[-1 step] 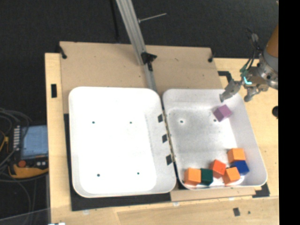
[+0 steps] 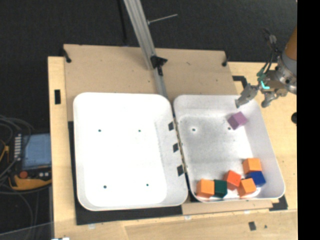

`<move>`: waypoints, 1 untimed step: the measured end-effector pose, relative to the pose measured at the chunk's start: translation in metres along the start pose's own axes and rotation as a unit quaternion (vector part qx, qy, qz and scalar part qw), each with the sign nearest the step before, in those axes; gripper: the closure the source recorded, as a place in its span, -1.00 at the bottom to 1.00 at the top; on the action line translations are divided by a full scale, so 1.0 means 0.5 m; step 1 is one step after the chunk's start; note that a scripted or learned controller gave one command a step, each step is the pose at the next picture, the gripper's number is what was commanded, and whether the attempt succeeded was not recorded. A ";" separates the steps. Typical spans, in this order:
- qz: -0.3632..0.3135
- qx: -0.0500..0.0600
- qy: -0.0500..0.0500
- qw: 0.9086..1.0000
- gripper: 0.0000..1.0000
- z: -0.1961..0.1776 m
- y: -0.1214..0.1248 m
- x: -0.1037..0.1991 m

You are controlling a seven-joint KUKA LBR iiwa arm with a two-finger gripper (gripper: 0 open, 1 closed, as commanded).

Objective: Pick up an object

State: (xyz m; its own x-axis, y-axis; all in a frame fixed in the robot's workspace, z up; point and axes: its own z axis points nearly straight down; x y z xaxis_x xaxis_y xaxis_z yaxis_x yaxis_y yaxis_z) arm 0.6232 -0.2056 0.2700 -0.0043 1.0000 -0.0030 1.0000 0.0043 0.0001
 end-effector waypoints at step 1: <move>0.003 0.002 0.000 1.000 -1.00 0.087 0.004 -0.015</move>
State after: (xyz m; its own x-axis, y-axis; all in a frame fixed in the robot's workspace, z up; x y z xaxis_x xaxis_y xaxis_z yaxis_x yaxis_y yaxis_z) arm 0.6252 -0.2131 0.2263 0.0008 1.0000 -0.0028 1.0000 -0.0008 -0.0030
